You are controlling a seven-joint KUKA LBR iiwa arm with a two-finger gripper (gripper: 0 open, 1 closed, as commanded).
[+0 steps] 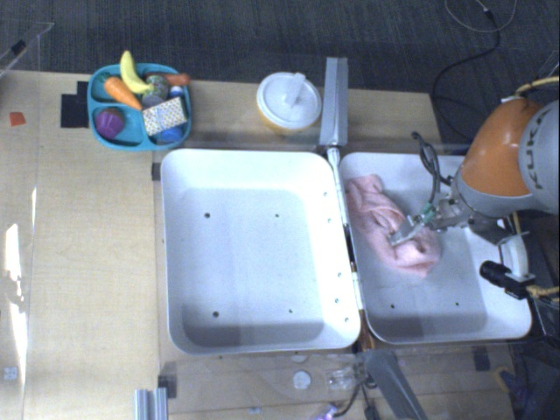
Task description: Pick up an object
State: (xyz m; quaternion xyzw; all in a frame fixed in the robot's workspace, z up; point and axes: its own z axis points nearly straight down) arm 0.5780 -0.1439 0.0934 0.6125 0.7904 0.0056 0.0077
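My claw (408, 236) sits low over a crumpled pink cloth (385, 223), touching its right part; I cannot tell its state. The cloth lies in the right bin (455, 322), toward the bin's left wall.

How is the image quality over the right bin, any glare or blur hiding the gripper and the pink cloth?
Camera view: lighting is even and soft, with no glare on the right bin; the pink cloth reads clearly with mild folds; the gripper is small and slightly soft, so its tips blend into the cloth; faint shadows sit along the left bin lower wall; reflections streak the clear panel at left.
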